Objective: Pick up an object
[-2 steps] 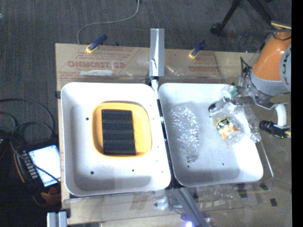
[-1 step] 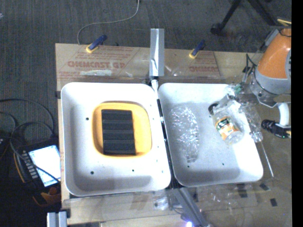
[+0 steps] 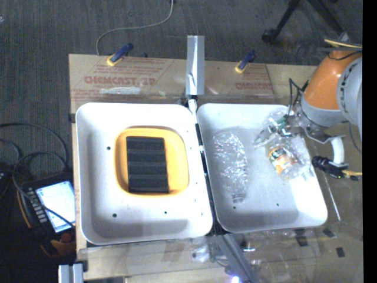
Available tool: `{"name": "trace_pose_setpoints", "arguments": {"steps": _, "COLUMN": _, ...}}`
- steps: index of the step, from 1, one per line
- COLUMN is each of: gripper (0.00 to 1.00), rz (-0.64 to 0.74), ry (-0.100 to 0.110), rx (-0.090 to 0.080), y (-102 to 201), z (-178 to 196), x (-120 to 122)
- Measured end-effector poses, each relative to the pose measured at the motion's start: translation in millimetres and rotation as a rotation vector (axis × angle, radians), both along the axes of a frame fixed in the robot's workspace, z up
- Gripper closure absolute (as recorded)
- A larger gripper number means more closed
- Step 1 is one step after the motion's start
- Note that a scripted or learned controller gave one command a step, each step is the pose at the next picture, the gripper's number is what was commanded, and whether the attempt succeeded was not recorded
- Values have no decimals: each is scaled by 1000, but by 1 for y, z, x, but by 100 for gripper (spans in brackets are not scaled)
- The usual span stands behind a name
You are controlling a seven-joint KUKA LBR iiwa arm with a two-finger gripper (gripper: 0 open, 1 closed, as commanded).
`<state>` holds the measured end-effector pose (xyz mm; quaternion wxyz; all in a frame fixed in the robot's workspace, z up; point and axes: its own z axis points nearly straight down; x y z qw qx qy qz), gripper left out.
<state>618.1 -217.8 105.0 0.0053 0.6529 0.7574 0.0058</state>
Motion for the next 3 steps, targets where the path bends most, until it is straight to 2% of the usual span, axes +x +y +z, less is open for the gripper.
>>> {"name": "trace_pose_setpoints", "arguments": {"steps": 1, "gripper": 0, "rz": 49, "ry": -26, "rx": -8, "y": 0, "z": -1, "x": -28}}
{"name": "trace_pose_setpoints", "arguments": {"steps": 2, "gripper": 100, "rz": 50, "ry": -29, "rx": -6, "y": 1, "z": 8, "x": -27}}
{"name": "trace_pose_setpoints", "arguments": {"steps": 3, "gripper": 100, "rz": 205, "ry": 14, "rx": -4, "y": 55, "z": 71, "x": 31}}
